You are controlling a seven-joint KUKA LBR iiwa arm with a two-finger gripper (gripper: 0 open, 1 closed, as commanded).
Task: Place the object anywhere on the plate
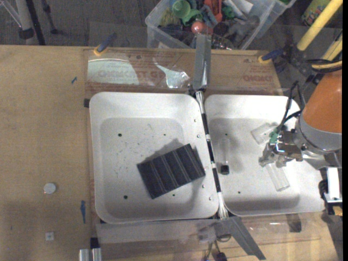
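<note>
On the wooden bench, a dark, ribbed rectangular plate is seen tilted in the left bin. The gripper's state cannot be told.

Reddish printed lettering is seen, upside down, on the cardboard sheet behind the bins, and faint pale print on a clear plastic bag there, but neither can be read.

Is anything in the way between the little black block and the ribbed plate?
Yes: the raised rims where the two bins meet run between them. The block lies in the right bin, the plate in the left bin.
</note>
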